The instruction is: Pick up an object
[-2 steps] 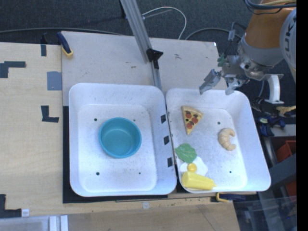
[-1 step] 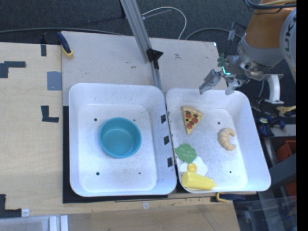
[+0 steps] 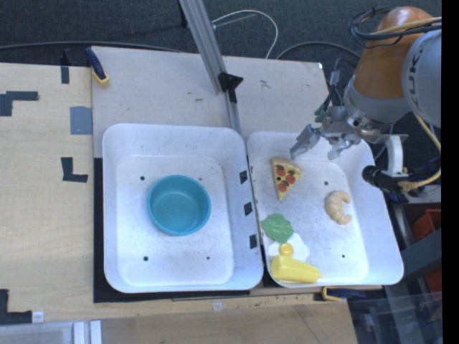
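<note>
We see the claw (image 3: 319, 145) poised over the far edge of the right bin (image 3: 380, 228), its two grey metal fingers (image 3: 303, 142) spread apart with nothing between them. The left finger points down toward the bin's upper left corner, and the other sits nearer the middle of the far rim. Above the claw, the wrist carries a glossy orange band (image 3: 384, 63), and black cables loop over it.

Just below the claw lies a toy pizza slice (image 3: 285, 177), a flat wedge with an orange crust and dark red spots, its tip pointing toward us. It is close to the fingers but apart from them. To its right we find a toy croissant (image 3: 338, 206), pale tan and curved, with a ridged surface. Nearer to us sit a green leafy piece (image 3: 277, 228), a fried egg shape (image 3: 292, 250) and a smooth yellow piece (image 3: 294, 269) pressed against the near rim.

The middle of the right bin, between the pizza slice and croissant, is bare speckled white plastic, which leaves room there. The left bin (image 3: 122, 192) holds a round blue bowl (image 3: 179, 205), smooth and shallow, with bare floor on every side. Both bins have rounded corners and low walls, and their inner rims touch. A grey metal post (image 3: 204, 34) slants across the pale wooden bench (image 3: 43, 192) behind them.
</note>
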Robot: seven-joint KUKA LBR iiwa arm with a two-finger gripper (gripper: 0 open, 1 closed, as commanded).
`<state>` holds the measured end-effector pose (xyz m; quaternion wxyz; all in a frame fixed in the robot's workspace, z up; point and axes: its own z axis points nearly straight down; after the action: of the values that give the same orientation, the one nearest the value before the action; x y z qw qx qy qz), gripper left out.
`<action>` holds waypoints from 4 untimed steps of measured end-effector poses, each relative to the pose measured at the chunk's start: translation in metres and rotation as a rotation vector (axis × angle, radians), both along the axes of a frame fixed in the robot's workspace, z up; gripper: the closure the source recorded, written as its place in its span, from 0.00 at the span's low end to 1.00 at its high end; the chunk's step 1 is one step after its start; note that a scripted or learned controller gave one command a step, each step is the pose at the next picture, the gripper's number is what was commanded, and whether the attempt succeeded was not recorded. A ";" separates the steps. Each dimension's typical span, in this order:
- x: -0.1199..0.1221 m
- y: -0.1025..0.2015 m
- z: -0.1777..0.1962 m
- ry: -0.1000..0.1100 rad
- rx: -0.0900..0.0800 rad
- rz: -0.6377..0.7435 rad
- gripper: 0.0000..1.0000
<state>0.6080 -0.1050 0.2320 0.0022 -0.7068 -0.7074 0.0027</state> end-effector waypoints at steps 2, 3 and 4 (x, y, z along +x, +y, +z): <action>-0.002 0.001 -0.088 -0.001 0.000 0.001 0.00; -0.001 0.001 -0.075 -0.005 0.000 0.003 1.00; -0.006 0.000 -0.030 -0.010 0.000 0.001 1.00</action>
<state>0.6017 -0.1053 0.2019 -0.0013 -0.7066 -0.7076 -0.0008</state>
